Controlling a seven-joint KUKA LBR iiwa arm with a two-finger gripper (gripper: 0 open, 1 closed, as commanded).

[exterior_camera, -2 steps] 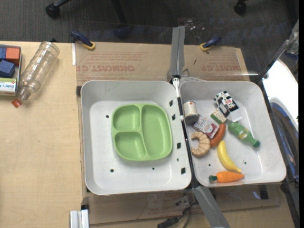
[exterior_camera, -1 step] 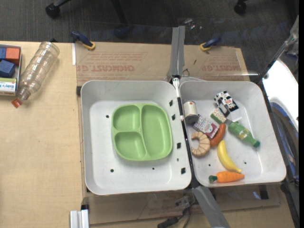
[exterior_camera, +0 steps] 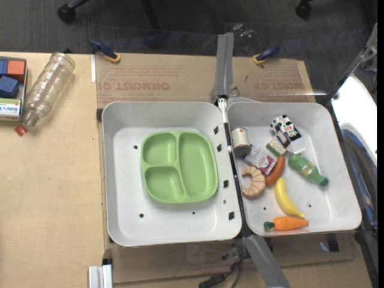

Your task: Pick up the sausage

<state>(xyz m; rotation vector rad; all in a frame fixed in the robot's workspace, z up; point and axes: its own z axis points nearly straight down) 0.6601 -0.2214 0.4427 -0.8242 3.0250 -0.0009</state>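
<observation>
My surface (exterior_camera: 54,179) carries a sheet of cardboard (exterior_camera: 198,77) whose print, seen reversed, reads roughly as "CHEMCAST GP", and on it two white bins side by side. The left bin (exterior_camera: 120,221) holds a green divided plate (exterior_camera: 179,165). The right bin (exterior_camera: 342,203) holds the small goods, and the sausage (exterior_camera: 276,168) lies near its centre, reddish brown, its long axis on a diagonal running from upper right down to lower left. It touches a croissant-like pastry (exterior_camera: 253,180) at its lower end and a small printed packet (exterior_camera: 258,158) on its left; the packet's writing is too small to read. A green bottle (exterior_camera: 307,168) lies just beside it on the right, a banana (exterior_camera: 287,199) just below, a carrot (exterior_camera: 287,224) at the bin's near wall, a small can (exterior_camera: 240,140) and a cow-patterned item (exterior_camera: 284,129) further up. My arm enters from the right, so I judge the sausage lies to the left of any approach, and a grip across its short axis would have to clear the pastry and bottle. The state of my tool I cannot tell. A clear plastic bottle (exterior_camera: 47,86) and a box of blocks (exterior_camera: 12,86) rest well apart on the far left; the box label is illegible.
</observation>
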